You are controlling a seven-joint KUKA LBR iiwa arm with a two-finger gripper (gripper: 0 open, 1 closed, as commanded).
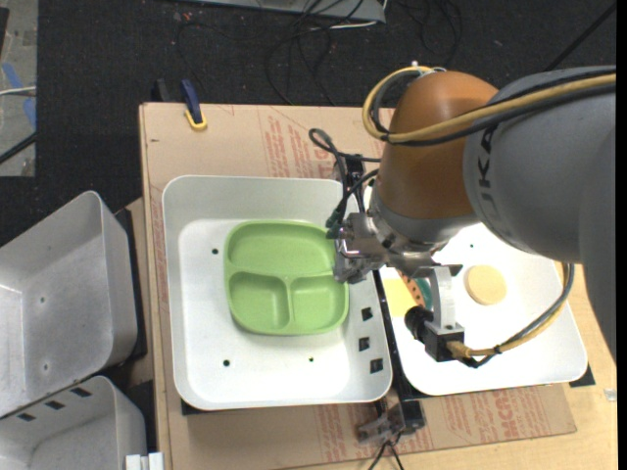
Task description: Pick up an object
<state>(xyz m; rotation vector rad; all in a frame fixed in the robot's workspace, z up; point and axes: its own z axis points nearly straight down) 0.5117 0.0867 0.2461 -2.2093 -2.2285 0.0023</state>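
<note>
A pale green, three-compartment plastic plate (286,278) lay flat in the left of the two shallow white bins (196,360), a little above and right of that bin's centre. The two-finger gripper (349,255) stood at the plate's right rim, at mid-frame, its dark body overlapping the rim edge; whether it touched the plate could not be told, and its opening could not be told either, since the wrist hid it. The grey arm with its orange band (436,155) reached in from the right and covered much of the right white bin (549,360). In that bin one round tan disc (485,285) lay well apart from the plate, to the right of the gripper, with a small orange object (423,290) partly hidden under the wrist. Both bins rested side by side on a brown cardboard sheet (255,135), with a yellow-handled clamp (194,112) at its upper left corner. Dark carpeted floor (88,47) with loose cables surrounded the bench. Two further white tubs (49,282) sat at the lower left of the frame.
</note>
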